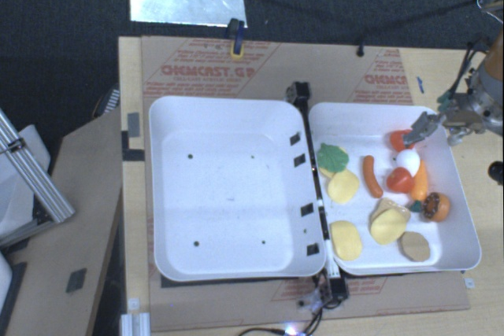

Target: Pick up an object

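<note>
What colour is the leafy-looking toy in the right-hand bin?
Green. The leafy toy shows plainly in the camera view, near the bin's left wall.

Two white bins on bench (189, 59). Right bin (358, 118) holding toy foods: green piece (333, 157), orange sausage (372, 175), yellow pieces. End effector (438, 122) above its upper right corner.
</note>
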You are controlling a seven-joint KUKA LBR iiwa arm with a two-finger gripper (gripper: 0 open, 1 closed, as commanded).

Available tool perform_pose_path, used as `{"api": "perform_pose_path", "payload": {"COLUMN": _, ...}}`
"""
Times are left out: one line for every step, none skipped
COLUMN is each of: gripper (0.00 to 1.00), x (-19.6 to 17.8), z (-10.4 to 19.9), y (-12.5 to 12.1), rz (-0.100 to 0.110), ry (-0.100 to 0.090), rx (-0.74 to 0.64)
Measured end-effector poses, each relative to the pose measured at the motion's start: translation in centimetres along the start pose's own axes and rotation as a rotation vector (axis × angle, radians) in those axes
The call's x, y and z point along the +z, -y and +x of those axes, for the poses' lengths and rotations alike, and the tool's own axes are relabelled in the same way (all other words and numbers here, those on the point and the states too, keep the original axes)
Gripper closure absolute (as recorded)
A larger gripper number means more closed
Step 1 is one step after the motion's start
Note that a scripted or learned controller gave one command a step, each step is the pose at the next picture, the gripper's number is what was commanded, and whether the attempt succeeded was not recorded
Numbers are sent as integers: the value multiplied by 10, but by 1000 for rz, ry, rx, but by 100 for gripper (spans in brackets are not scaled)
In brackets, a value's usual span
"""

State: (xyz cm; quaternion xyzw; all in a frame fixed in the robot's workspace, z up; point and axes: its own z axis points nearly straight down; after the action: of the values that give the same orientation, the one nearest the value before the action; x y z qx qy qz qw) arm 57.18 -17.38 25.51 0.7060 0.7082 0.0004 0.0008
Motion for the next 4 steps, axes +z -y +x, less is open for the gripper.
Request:
{"api": "perform_pose_path", "payload": {"gripper": 0, "x": 178, "z": 18, "y": 18, "rz": 6, "ry": -2, "rx": 2}}
{"api": "perform_pose_path", "payload": {"gripper": 100, "x": 160, "z": 16, "y": 15, "rz": -3, "ry": 1, "rx": 1}}
{"api": "perform_pose_path", "payload": {"gripper": 100, "x": 10, "z": 28, "y": 15, "rz": -17, "ry": 4, "rx": -3}}
{"api": "perform_pose_path", "payload": {"gripper": 100, "x": -25, "z": 29, "y": -68, "rz": -11, "ry": 3, "rx": -4}}
